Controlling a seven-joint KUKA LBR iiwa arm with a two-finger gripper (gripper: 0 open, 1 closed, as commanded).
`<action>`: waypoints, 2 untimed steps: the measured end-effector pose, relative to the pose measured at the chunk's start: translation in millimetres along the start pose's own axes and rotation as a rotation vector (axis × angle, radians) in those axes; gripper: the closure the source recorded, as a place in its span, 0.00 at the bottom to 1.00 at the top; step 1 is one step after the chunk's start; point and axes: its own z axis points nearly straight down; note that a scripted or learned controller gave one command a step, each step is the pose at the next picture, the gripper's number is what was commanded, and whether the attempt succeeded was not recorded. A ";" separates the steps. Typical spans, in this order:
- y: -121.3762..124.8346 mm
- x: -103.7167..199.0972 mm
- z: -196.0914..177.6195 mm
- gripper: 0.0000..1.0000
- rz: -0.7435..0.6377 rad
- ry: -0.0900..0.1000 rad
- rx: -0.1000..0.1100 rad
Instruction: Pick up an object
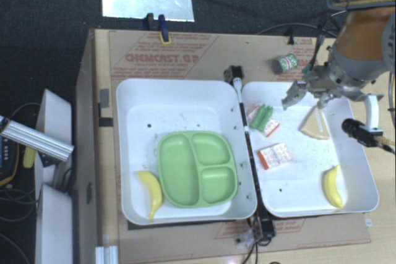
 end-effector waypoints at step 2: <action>71.3 8.3 140.2 0.00 -0.002 0.000 -0.004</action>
